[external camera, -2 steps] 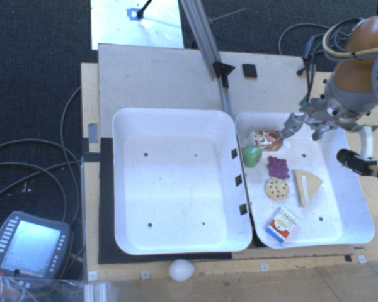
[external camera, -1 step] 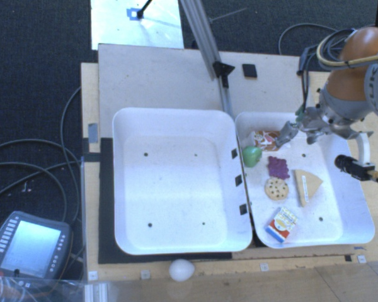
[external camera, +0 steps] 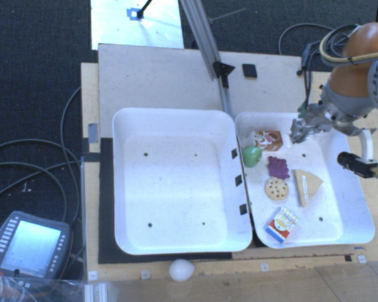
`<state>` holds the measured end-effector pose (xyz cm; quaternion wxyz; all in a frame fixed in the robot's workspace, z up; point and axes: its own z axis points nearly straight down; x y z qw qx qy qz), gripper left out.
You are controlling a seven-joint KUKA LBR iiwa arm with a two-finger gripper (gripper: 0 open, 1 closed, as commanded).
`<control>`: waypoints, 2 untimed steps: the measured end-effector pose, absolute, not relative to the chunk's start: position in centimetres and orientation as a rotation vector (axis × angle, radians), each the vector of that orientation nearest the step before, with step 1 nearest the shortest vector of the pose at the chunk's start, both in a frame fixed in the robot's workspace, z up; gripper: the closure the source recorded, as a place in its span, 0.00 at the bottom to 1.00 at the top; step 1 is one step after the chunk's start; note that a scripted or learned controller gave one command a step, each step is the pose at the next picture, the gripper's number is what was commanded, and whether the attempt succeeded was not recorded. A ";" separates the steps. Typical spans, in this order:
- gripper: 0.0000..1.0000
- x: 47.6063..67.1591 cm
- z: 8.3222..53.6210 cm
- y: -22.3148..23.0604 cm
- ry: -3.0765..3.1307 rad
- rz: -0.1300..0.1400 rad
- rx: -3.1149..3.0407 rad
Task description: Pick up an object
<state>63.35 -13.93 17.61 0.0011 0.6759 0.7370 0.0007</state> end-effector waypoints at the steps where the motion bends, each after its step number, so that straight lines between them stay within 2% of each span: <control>1: 1.00 64.2 9.3 -8.4 2.223 -0.006 2.221; 2: 1.00 64.3 10.6 -8.4 2.221 0.001 2.221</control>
